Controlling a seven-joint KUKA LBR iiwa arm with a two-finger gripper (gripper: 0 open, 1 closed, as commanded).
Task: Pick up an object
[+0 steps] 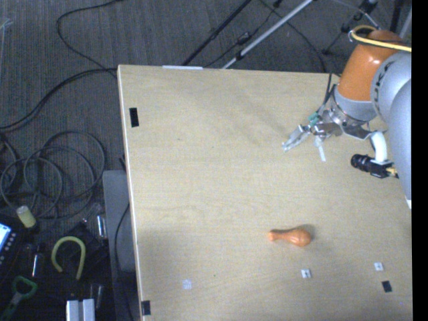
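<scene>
Gripper [306, 141] hangs spread wide and empty, well above-right of the small orange pear-shaped plastic toy [292, 236]—probably light, stiff, slippery; grab its bulb.

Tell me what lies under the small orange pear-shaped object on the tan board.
The small orange pear-shaped object lies directly on the bare tan board, with nothing else visible beneath it. The contact patch itself is covered. The gripper hovers apart.

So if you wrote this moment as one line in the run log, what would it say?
arm: reaching in from the right | gripper: open, above the bench, holding nothing | orange object: lying on the bench, apart from gripper | pick: not yet done
</scene>
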